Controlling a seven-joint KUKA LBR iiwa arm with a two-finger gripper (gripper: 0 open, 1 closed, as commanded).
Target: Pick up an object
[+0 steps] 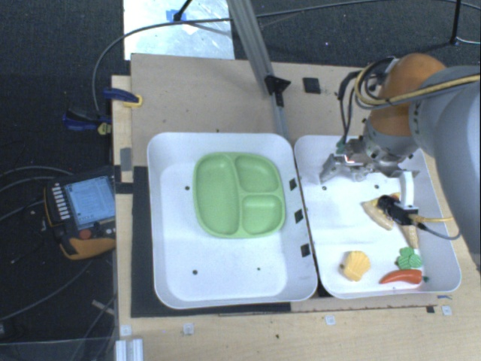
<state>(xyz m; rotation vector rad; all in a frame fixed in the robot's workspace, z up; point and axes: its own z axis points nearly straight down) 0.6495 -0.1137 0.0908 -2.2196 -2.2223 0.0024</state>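
tool [340, 165]: metal, low over right bin's [331, 277] far-left part; grip state unclear
plate [239, 194]: green plastic, three-section, left bin [169, 277]
corn [355, 265]: yellow, bumpy, right bin near edge
carrot [400, 277]: smooth, orange-red, just beside corn

Quick count: two white bins, the left bin [225, 277] and the right bin [331, 224] touching it. One green divided plate [239, 194] with three compartments sits in the left bin. Over in the right bin, four toy foods: one yellow corn piece [355, 265], one red chili [400, 277], one green leafy bit [409, 259] and one tan banana-ish thing [378, 213].
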